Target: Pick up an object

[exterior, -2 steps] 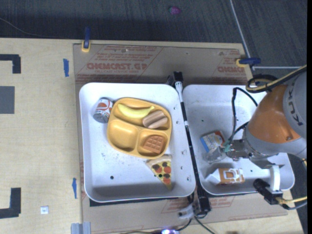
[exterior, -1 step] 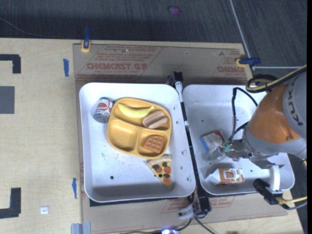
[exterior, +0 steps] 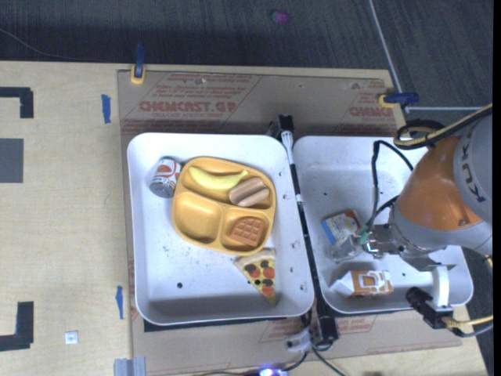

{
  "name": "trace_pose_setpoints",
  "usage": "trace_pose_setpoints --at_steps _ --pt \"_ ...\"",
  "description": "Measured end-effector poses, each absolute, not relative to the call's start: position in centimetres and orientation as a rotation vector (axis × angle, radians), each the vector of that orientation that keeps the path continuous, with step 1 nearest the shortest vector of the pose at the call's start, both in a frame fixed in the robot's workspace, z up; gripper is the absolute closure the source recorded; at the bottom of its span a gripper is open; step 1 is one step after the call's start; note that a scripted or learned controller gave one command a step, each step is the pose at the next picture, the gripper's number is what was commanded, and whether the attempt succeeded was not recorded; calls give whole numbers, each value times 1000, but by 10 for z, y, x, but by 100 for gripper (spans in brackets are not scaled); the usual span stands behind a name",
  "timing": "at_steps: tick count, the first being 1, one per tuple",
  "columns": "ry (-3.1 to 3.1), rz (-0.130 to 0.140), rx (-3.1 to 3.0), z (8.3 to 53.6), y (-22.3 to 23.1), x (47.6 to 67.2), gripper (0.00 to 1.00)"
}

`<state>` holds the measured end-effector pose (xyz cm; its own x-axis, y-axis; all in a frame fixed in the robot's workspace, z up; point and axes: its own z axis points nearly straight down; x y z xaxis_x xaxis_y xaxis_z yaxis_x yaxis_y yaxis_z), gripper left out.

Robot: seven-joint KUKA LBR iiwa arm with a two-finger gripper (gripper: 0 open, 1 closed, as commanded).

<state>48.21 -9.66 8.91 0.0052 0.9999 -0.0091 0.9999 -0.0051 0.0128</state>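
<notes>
Two white bins sit side by side on the bench [exterior: 63,233]. The left bin [exterior: 156,288] holds four things: one yellow tray [exterior: 205,210], one can [exterior: 163,177] touching the tray's left edge, and one pizza slice [exterior: 262,275] just below the tray. The tray carries three toy foods: a banana [exterior: 210,178], a sausage [exterior: 249,192] and a waffle [exterior: 246,229]. The right bin [exterior: 329,159] holds two things: one blue-and-white packet [exterior: 339,225] right of the tray, and one orange-and-white carton [exterior: 369,283] below that packet. The arm [exterior: 442,198] reaches in from the right, wrist bent down over the right bin. The gripper [exterior: 362,241] sits beside the packet; its opening cannot be made out.
</notes>
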Motion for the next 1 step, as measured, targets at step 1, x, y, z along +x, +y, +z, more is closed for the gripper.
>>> trace_pose_setpoints --at_steps 1 --pt "2208 6 2215 89 -97 482 0"
